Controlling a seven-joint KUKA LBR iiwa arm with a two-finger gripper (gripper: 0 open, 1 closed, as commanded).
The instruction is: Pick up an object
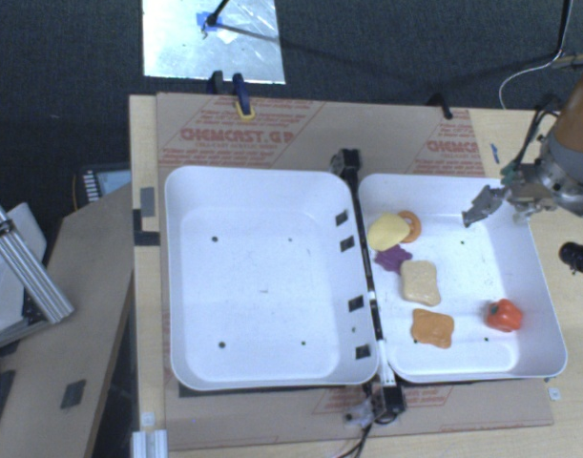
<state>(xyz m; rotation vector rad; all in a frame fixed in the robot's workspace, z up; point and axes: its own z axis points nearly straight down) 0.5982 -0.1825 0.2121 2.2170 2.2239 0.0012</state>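
End effector [484,205] above the right bin [534,256], nothing visibly held, finger spread impossible to tell.

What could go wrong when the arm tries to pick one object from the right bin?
The yellow rounded piece, orange ring and purple flat piece lie touching by the right white bin's left wall, so a grasp there may catch two or hit the wall. The small red pepper-like toy might roll away. The gripper hovers far from all of them.
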